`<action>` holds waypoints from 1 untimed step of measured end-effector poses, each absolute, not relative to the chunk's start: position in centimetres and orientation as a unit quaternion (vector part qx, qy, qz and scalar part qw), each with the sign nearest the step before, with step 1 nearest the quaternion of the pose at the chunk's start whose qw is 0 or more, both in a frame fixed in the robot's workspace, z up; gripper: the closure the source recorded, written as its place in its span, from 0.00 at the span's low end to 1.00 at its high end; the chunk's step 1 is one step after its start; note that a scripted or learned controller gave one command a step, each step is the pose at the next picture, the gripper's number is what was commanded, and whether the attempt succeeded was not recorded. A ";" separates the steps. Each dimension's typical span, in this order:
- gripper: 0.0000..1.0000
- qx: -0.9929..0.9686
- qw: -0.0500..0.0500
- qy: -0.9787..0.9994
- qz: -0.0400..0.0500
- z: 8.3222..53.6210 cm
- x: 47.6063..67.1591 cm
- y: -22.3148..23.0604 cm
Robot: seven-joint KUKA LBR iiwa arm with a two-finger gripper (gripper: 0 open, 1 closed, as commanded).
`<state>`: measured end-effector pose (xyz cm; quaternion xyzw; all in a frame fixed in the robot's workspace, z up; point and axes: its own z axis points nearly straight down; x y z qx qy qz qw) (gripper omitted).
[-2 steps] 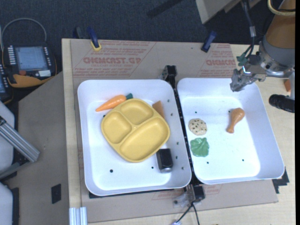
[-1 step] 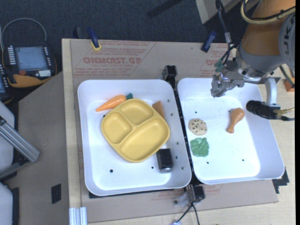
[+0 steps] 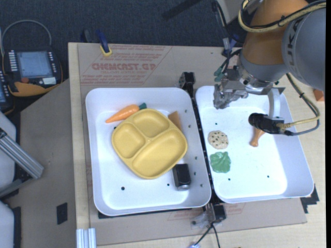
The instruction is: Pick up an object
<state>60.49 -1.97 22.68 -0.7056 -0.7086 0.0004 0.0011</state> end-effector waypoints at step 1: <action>1.00 -0.706 0.001 -0.708 0.001 22.2 60.7 2.6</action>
